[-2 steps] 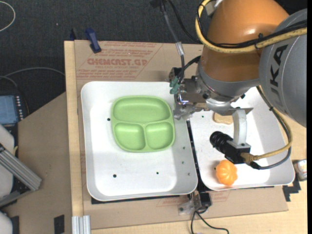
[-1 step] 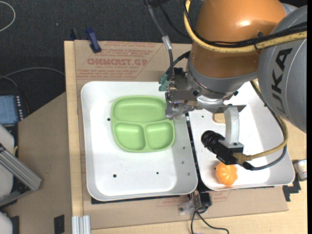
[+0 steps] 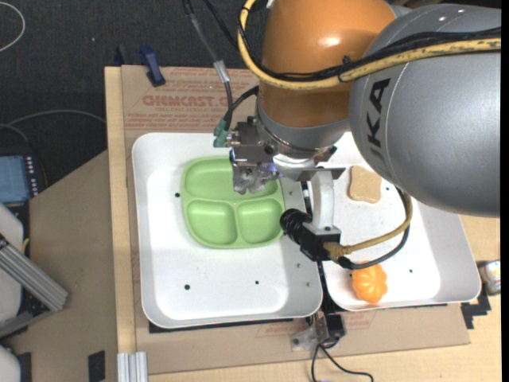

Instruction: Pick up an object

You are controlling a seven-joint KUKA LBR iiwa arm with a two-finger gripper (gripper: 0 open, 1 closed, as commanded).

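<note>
Arm (image 3: pixel 413 94): grey KUKA body with an orange dome above the wrist, reaching in from the right and hanging low over the left bin. The letters "KA" are read on the grey casing near the wrist, the rest of the brand name being cut off by the curve. Black and yellow cables are looped round the dome.

Backing board (image 3: pixel 183 94): brown sheet under both bins, printed in red with "CHEMCAST" and smaller lines too fine to be read.

Left bin (image 3: pixel 215 293): shallow, white, holding the green tray.

Right bin (image 3: pixel 429 281): shallow, white, largely hidden by the arm; a tan bread-like piece (image 3: pixel 365 185) and an orange fruit-like object (image 3: pixel 369 283) are seen in it.

Divided tray (image 3: pixel 231 205): pale green plastic, three compartments, lying flat in the upper part of the left bin. It is judged the likeliest object of the pick.

Gripper (image 3: pixel 253 180): positioned at the tray's upper right compartment, apparently at or just above its surface. Whether it is spread or closed cannot be told, and nothing is seen to be gripped.

Step in hand: judged as descent or grasp attempt on the tray. The next move calls for closure on a rim or divider, then a straight lift; a flat compartment floor offers little to pinch.
</note>
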